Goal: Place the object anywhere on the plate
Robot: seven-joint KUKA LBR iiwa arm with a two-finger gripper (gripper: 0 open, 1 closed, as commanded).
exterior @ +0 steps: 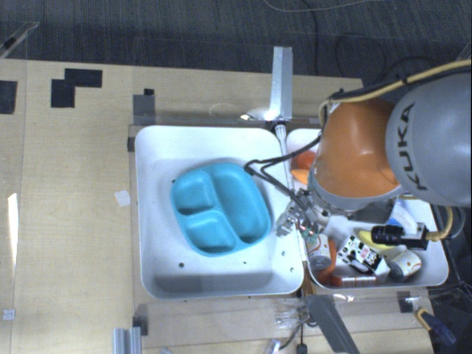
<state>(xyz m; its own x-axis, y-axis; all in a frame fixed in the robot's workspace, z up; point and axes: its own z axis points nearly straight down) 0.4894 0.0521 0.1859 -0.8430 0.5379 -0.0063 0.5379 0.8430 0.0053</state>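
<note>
We see a light blue plate [220, 208] with three compartments lying flat in the left bin [155, 220], turned at a slant, right of the bin's middle. We cannot tell which object is meant among the right bin's clutter.

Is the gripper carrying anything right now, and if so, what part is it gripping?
Cannot tell. The gripper sits low over the divide between the two bins, beside the blue plate, and the arm hides much of it; no object shows clearly in it.

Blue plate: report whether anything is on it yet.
Empty. All three compartments of the blue plate show bare blue; it lies flat in the left bin.
</note>
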